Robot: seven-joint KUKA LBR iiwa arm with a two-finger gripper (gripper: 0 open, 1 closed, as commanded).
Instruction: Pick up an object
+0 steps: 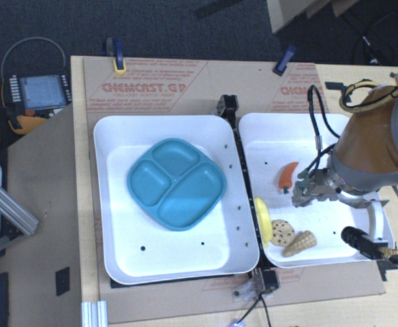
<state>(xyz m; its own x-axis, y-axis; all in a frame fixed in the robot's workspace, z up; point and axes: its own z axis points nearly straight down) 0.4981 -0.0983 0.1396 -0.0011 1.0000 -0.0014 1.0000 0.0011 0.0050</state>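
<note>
I read red mirrored lettering on the brown protective sheet [185,80] covering the bench behind the bins; it looks like "CHEMCAST GP" printed backwards, repeated in part behind the right bin, with smaller lines beneath it that are too fine to make out. A blue and yellow clamp [118,54] grips the far edge of that sheet, and a second blue clamp [284,60] sits further right. The left bin [117,251] holds a blue divided plate [177,182] with three compartments, lying flat near the bin's centre. The right bin [267,131] holds the small objects: a red-orange chili-like piece [287,174] near the middle, a yellow banana-like piece [263,219] against the near left wall, a speckled cookie-like piece [281,231] just beside it, and a tan cone [299,242] touching or almost touching the cookie. The gripper [307,191] sits low inside the right bin, just right of the red-orange piece and apart from the cone and cookie. I cannot tell how wide it stands; the wrist and cabling mask the tips from this slanted view, and I see nothing held. The arm [373,145] enters from the right, orange band above the grey wrist. A teach pendant [41,90] with a lit screen lies on the floor to the far left
</note>
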